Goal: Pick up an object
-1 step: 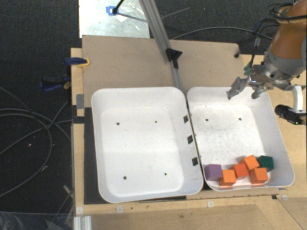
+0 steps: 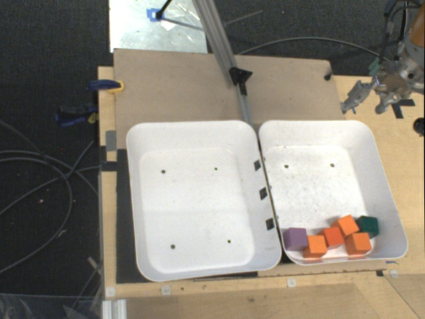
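Several small blocks lie bunched in the right bin's near corner: a purple block, orange blocks beside it, and a dark green block at the right end. My gripper hangs at the far right, above the bench beyond the right bin's far corner, well away from the blocks. Its fingers are spread apart with nothing between them.
The left bin sits beside the right one, joined by black clips along the shared wall. A metal pole slants over the bench behind the bins. Blue clamps grip the bench's left edge. Cables trail on the dark floor at left.
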{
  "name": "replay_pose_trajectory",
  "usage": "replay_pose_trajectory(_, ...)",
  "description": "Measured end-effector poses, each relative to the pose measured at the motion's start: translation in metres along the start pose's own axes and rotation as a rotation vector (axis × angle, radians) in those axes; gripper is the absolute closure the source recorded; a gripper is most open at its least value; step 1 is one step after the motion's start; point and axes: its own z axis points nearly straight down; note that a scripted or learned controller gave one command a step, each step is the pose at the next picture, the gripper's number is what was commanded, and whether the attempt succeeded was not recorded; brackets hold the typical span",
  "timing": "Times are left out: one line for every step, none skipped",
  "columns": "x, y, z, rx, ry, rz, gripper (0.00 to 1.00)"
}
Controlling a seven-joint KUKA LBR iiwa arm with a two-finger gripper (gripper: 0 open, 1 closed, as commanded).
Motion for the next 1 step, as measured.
replay_pose_trajectory(0.0027,0.0000,-0.0085,0.002,0.001,-0.008,1.00)
